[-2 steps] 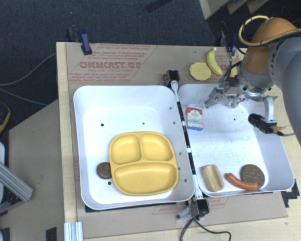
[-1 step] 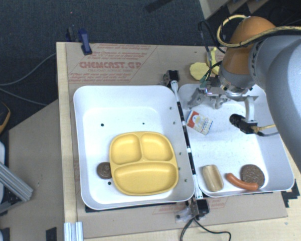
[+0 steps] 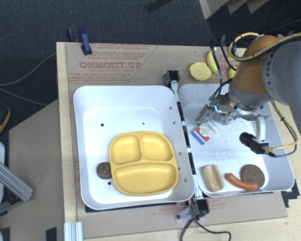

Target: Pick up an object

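Arm enters from the right of the frame; gripper (image 3: 210, 115) sits low in the upper left part of the right bin (image 3: 278, 134). Finger state: cannot tell, detail too small and blurred.

Small red, white and blue packet (image 3: 204, 133) lies just below the gripper, near the bin's left wall; contact unclear.

Along the right bin's lower edge: tan bread roll (image 3: 212, 177), orange-red sausage (image 3: 239, 182), brown patty (image 3: 253, 174).

Left bin (image 3: 90, 104), centre frame: yellow divided plate (image 3: 142, 162), with a brown disc (image 3: 104, 170) at its left edge.

Yellow pieces (image 3: 200, 71) rest on the bench above the right bin.
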Action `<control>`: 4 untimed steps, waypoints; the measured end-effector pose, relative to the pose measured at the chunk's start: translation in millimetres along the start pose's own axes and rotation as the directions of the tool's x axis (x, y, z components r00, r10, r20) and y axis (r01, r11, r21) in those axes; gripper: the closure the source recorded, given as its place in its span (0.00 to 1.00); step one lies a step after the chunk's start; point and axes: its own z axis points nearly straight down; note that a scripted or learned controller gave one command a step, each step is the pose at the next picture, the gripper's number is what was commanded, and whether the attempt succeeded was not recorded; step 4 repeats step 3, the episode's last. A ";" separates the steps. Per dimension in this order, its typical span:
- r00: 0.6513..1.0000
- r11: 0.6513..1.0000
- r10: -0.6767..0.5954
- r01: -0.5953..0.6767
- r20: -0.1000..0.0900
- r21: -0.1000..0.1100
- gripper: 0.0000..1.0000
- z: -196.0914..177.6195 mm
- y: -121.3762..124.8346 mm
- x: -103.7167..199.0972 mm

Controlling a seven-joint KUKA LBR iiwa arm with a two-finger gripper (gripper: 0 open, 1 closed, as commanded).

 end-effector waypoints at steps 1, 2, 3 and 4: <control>1.000 1.000 -0.001 0.001 0.000 -0.003 0.00 -0.1 -10.4 3.7; 1.000 1.000 -0.001 0.001 0.000 -0.006 1.00 -10.3 -9.5 4.1; 1.000 1.000 -0.008 0.008 0.000 -0.014 1.00 -106.2 -24.5 52.1; 1.000 1.000 -0.008 0.008 0.000 -0.014 1.00 -106.2 -24.5 52.1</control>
